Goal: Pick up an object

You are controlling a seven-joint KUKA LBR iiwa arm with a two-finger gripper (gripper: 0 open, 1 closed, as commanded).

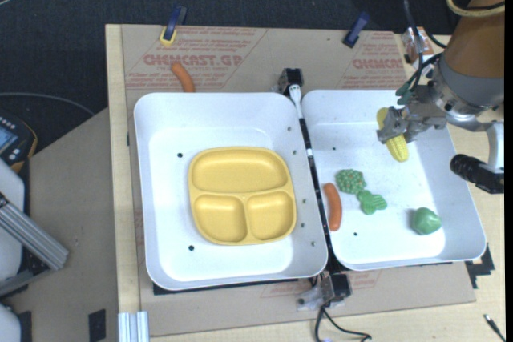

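nearest me in the right bin [457, 248] lie a green pepper [426, 220], broccoli [358, 190] and a sausage [333, 206]. farther back my gripper [395, 134] is over the corn [393, 142]; whether my jaws pinch it i cannot tell. the grasp seems underway; next, a straight lift.

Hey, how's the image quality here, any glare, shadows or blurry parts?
Camera view: even, soft lighting; the white bins look bright but keep their detail; faint shadows under the broccoli and yellow tray; the gripper over the corn is slightly blurred.
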